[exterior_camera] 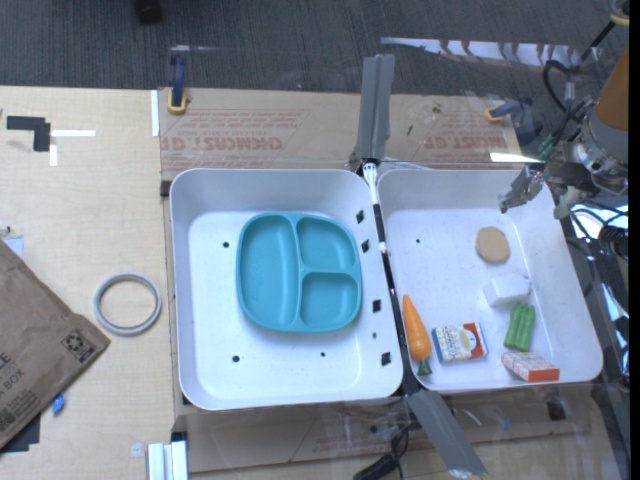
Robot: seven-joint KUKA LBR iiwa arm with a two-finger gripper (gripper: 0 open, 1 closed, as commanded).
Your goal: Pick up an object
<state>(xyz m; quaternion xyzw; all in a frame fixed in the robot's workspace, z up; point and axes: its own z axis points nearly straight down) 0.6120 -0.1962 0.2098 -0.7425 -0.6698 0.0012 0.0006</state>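
Note:
The right bin [440, 203] holds several small things: a tan round cookie [492, 245], a white block [507, 289], a green piece [520, 326], an orange carrot [416, 330] against the left wall, a red-and-white carton [459, 343] and an orange-and-white box [531, 368]. My gripper [538, 200] hangs over the bin's far right corner, above and to the right of the cookie. It is open, with nothing between its fingers.
A teal divided plate [300, 271] lies in the left bin [200, 268]. On the bench to the left sit a tape roll [128, 301] and a cardboard box [40, 353]. Blue clamps [179, 78] hold the cardboard at the back. Cables hang by the arm at the right.

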